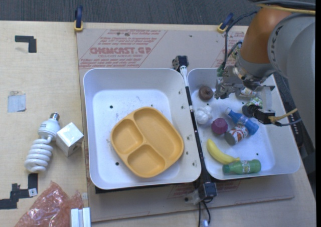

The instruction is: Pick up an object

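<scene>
My gripper (224, 89) hangs low over the back part of the right bin (281, 158), with the orange-banded wrist above it. Just left of it lies a small brown ring-shaped piece (205, 92). In front of it are a white crumpled lump (202, 116), a purple ball (219, 126), a blue bottle (244, 121) and a red-and-white can (236, 135). A banana (220, 153) and a green bottle (242, 167) lie near the bin's front wall. Nothing shows clearly in the gripper.
The left bin (95, 121) holds a yellow divided plate (146, 142). Left of the bins, on the bench, lie a spiral light bulb (40, 146), a white cube (69, 138) and a red mesh bag (50, 206). Cables run along the right bin's right side.
</scene>
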`<state>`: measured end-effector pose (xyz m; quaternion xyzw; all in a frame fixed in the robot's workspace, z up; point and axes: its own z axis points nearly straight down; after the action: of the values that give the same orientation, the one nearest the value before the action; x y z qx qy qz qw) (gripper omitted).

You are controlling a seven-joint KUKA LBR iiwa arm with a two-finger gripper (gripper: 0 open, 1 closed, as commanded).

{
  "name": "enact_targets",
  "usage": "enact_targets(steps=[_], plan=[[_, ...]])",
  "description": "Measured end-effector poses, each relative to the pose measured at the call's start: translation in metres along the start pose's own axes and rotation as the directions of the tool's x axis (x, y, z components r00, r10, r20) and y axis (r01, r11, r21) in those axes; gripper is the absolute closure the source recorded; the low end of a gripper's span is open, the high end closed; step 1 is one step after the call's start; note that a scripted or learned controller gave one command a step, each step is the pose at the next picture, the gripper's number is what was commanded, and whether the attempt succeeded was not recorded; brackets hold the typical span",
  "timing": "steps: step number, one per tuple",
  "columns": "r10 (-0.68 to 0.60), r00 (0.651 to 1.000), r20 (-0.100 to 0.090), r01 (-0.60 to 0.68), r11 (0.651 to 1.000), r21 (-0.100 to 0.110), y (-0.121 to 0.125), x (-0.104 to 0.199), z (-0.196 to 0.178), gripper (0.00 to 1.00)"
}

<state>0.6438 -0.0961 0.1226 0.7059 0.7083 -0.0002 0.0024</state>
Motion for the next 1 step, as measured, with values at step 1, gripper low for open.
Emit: enact_targets(steps=[1], plan=[[0.0, 1.0, 0.0, 0.0, 1.0, 0.0, 0.0, 0.0, 0.0, 0.0]])
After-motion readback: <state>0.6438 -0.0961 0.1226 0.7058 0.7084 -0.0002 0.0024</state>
